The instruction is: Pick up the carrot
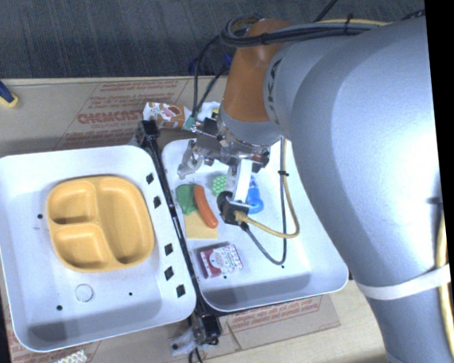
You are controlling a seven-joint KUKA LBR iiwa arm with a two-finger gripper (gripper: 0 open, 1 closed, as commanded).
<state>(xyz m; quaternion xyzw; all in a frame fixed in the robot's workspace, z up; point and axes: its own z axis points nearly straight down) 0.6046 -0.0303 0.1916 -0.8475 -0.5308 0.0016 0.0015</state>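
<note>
Altogether two white bins on the surface: left bin holds one yellow tray, right bin one carrot; gripper opening unclear

In the right bin the carrot lies with a green piece touching at 9 o'clock, the gripper at 12.

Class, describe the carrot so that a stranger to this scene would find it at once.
Look in the right-hand white bin, beneath the grey arm. Near its left wall, just below the gripper, lies the carrot. It is the one orange stick, slanted, with a green piece on its left.
</note>
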